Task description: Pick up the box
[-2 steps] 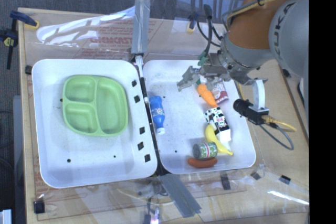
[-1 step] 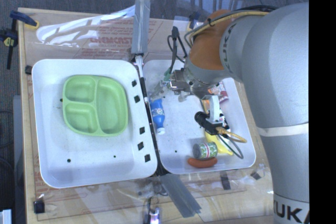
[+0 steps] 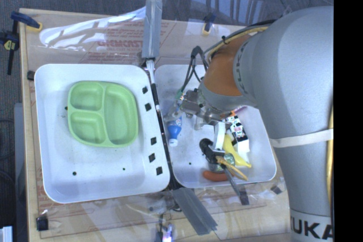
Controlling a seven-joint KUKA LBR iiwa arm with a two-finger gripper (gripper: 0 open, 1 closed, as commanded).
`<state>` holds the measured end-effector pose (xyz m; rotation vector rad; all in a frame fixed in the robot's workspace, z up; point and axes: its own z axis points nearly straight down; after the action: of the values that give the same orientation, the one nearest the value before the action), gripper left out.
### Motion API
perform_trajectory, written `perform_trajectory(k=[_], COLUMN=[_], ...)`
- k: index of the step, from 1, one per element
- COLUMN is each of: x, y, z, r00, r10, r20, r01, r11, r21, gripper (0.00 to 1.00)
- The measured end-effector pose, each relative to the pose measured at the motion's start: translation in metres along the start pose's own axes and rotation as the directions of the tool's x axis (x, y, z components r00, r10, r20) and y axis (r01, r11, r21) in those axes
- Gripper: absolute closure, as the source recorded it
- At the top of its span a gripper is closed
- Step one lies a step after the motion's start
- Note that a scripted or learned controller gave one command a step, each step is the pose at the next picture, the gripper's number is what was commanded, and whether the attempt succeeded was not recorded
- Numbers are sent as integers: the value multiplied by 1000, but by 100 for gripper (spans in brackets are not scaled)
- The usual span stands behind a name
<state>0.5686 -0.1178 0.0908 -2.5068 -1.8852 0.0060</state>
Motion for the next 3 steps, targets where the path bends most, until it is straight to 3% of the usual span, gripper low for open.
perform_trajectory(k=[1,2,3], x=[0,-21,-17], y=[0,-20,-56], z=[-9,0,0], r00=[1000,921,738], r10=[-3,-389,-674], r20=[1,0,3], r01=[3,389,674], r11=[1000,921,738], r21=[2,-1,-3], gripper=[100,100,100])
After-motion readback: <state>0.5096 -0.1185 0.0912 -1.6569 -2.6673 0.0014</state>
